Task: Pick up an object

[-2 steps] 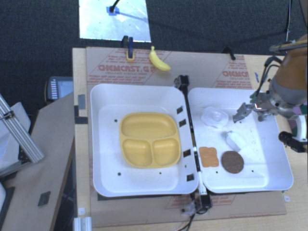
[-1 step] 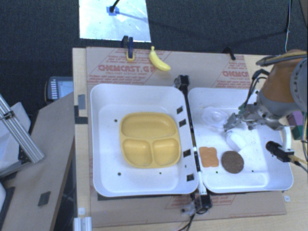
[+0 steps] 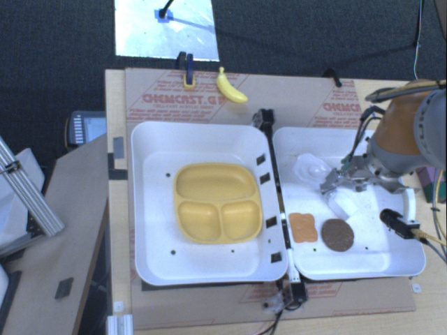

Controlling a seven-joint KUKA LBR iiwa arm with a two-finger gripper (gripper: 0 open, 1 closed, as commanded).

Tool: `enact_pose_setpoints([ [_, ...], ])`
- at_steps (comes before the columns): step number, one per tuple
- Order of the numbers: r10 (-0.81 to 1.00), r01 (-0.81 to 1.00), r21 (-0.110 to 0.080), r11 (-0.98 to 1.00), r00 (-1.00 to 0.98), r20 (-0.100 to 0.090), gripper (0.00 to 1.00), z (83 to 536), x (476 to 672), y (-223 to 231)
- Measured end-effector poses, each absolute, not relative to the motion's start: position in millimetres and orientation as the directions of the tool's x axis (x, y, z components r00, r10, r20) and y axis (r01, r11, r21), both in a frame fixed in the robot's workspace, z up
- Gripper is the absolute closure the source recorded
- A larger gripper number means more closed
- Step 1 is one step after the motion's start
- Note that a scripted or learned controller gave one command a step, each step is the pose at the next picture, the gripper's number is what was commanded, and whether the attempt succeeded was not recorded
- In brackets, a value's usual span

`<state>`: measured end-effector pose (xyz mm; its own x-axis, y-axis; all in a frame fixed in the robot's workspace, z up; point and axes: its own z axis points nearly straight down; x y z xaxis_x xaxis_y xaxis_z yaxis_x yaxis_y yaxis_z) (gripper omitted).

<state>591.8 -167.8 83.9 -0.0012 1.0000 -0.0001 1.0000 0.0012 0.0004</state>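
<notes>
Camera view: gripper [image 3: 334,185] hangs over a clear plastic piece [image 3: 311,167] in right bin [image 3: 405,260]; can't tell claw state. Piece looks light, thin, slippery, prob crushable, so pinch an edge.

The scene is evenly and brightly lit from above; glare is seen on the silver sheet [image 3: 166,21] at the top; the white bins [image 3: 150,208] below it are nearly washed out; shadows are faint; slight softness is noticed throughout.
</notes>
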Motion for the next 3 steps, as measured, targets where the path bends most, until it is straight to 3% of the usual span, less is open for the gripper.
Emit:
enact_pose_setpoints([
  [1, 1.0, 1.0, 0.005, 0.001, -0.001, -0.001, 1.0, 96.1, 593.0, -168.3],
  [3, 1.0, 1.0, 0.009, 0.006, -0.006, -0.003, 1.0, 222.8, 608.3, -168.3],
])
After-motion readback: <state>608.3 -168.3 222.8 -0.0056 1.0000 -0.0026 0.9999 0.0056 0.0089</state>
